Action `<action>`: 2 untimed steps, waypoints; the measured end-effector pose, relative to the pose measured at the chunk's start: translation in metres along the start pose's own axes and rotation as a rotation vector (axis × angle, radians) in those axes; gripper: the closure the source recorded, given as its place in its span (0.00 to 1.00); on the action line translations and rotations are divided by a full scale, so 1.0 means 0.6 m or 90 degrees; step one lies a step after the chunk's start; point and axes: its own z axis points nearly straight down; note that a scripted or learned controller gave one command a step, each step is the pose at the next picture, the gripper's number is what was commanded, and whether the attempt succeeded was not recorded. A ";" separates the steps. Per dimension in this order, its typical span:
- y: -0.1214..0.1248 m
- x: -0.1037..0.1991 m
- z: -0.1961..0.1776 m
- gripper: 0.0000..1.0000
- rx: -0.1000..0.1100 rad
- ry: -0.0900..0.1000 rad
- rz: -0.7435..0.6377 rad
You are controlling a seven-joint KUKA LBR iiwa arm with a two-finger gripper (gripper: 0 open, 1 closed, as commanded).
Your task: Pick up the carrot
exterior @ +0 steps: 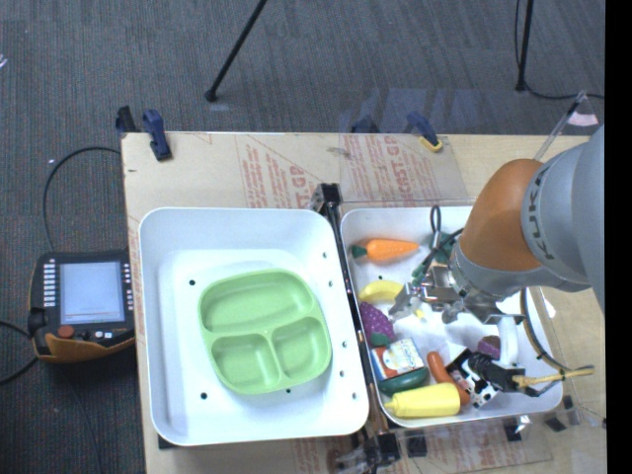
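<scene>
Grey arm (553,225) over right bin (446,215), hiding toys; pincer (427,297) state unclear, near carrot (387,250).

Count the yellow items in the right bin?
2. A small yellow piece sits by the bin's left wall, below the carrot; a larger yellow one lies along the near edge of the right bin. The arm may hide more.

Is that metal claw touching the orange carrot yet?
Apart. The camera view shows the gripper lower in the right bin, with bare white floor plainly visible between it and the carrot.
</scene>
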 end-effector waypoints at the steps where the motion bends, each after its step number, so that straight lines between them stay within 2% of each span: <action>1: 0.113 0.046 0.017 0.00 0.001 0.002 0.001; 2: 0.165 0.001 -0.133 0.00 -0.007 0.000 -0.013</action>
